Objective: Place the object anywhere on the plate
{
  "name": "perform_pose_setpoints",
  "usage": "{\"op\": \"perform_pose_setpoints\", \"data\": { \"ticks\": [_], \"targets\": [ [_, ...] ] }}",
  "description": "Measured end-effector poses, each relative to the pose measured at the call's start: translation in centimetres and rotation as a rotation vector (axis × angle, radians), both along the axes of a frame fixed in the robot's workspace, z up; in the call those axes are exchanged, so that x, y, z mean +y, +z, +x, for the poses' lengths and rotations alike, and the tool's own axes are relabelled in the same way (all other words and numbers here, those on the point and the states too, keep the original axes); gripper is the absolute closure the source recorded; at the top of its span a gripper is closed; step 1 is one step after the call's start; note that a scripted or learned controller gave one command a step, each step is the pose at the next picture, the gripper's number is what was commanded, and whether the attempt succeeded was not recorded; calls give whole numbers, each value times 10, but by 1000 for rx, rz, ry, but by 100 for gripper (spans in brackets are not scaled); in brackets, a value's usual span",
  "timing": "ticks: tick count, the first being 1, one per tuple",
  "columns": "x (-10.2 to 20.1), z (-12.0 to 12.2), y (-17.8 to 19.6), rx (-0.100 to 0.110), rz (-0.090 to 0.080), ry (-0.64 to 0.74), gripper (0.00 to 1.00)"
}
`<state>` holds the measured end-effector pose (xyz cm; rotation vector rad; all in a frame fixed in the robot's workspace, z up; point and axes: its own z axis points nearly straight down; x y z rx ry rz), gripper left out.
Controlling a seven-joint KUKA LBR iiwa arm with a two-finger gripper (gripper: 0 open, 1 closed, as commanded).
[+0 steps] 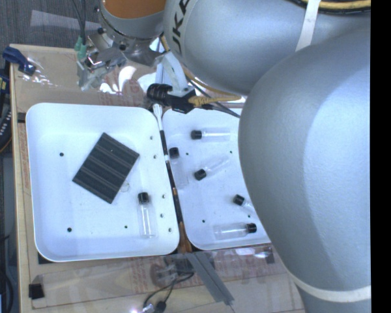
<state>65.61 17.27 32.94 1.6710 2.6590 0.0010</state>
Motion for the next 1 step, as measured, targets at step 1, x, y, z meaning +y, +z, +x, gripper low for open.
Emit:
{"op": "perform_pose_setpoints", "data": {
  "ticks": [1],
  "targets": [
    [-70,0,-47,4,-3,-6,100]
  ]
}}
